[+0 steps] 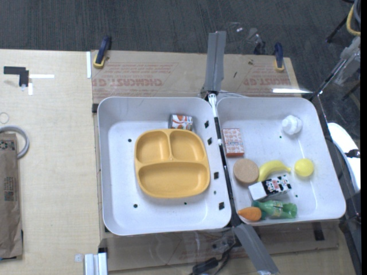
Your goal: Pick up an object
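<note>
Fingers' state cannot be told, one yellow plate (172,164), one banana (274,168), two white bins (123,211).

a lab: clamped cardboard (195,73), twin white bins (109,171).

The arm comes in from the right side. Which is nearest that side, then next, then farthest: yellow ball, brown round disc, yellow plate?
1. Yellow ball, right bin, near its right wall.
2. Brown round disc, right bin's left part.
3. Yellow plate, left bin.
</note>
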